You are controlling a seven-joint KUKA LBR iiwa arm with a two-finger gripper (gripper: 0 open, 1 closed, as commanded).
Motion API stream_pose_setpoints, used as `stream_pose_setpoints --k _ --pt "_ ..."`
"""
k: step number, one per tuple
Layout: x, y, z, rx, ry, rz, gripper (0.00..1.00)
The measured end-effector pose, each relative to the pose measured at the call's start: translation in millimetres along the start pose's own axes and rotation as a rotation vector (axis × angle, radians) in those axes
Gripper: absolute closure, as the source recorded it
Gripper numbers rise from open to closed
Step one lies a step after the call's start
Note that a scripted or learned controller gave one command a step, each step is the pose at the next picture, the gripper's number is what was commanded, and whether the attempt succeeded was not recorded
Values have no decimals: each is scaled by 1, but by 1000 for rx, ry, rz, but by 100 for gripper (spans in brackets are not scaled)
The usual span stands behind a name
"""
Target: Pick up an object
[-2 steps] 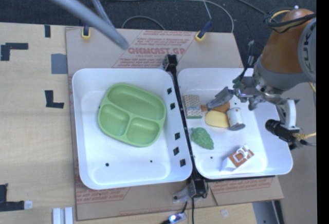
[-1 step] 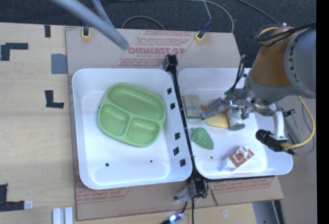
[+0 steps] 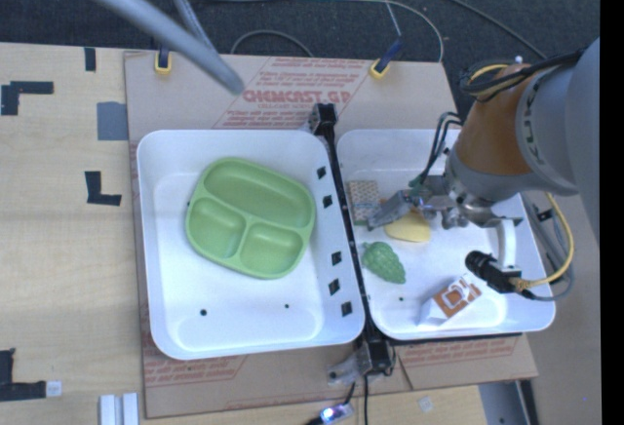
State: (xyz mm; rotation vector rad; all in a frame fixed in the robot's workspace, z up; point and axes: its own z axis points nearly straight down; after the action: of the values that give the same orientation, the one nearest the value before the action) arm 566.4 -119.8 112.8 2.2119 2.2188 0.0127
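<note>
The pincer [image 3: 395,211] is reaching low into the right bin [image 3: 517,316], its fingers spread apart and holding nothing, just beside a yellow object [image 3: 409,230]. A green leafy piece [image 3: 384,262] is lying near below, an orange-and-white packet [image 3: 454,298] farther right. A green divided plate [image 3: 251,217] is sitting in the left bin [image 3: 166,316].

You see two bins of smooth white plastic: the left bin [image 3: 161,248] and the right bin [image 3: 487,321], both faintly glossy. The green tray [image 3: 252,216] looks like matt moulded plastic. Under the bins lies a printed cardboard sheet [image 3: 283,96], dull and flat, on a counter [image 3: 58,248] of pale wood grain. The arm [image 3: 546,126] has a satin grey shell.
</note>
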Motion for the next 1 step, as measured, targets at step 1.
stream_pose_setpoints --k 1 --pt "0 -1 30 15 0 2 0"
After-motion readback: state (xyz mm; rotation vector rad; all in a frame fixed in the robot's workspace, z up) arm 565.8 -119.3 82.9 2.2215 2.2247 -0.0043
